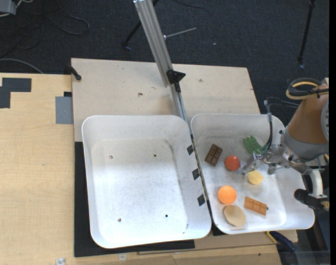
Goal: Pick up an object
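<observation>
The right bin (pixel 297 217) holds several small items. These are a brown chocolate block (pixel 213 154), a red ball (pixel 232 163), a green toy (pixel 252 144), a yellow lump (pixel 256 178), an orange ball (pixel 227 195), an orange-brown wafer (pixel 255 205) and a tan oval piece (pixel 234 216). My gripper (pixel 256 166) reaches in from the right. It hangs low just above the yellow lump, between the red ball and the green toy. The wrist hides its tips, so whether it touches the lump is unclear.
The left bin (pixel 101 148) lies beside the right one, with a row of black clips (pixel 194 173) along their shared edge. A slanted aluminium post (pixel 156 43) rises behind the bins. Dark cables trail at the far right by the arm's base.
</observation>
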Motion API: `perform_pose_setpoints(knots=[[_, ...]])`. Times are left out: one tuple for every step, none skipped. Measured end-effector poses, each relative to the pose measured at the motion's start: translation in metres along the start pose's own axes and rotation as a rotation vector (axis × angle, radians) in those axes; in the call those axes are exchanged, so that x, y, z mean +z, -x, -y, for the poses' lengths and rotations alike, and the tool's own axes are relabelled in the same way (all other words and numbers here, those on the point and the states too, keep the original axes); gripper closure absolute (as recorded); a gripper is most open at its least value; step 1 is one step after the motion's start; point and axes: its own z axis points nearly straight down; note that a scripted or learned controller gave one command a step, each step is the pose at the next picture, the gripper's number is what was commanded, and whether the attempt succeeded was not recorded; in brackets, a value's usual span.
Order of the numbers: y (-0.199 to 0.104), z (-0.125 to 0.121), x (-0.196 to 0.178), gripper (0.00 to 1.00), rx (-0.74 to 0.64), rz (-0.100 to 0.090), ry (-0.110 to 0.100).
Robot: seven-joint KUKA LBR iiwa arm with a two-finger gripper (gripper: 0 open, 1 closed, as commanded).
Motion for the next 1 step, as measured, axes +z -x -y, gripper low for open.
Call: perform_pose_setpoints(knots=[[0.0009, 0.0003, -0.0110, 1.00, 0.005, 0.000, 0.000]])
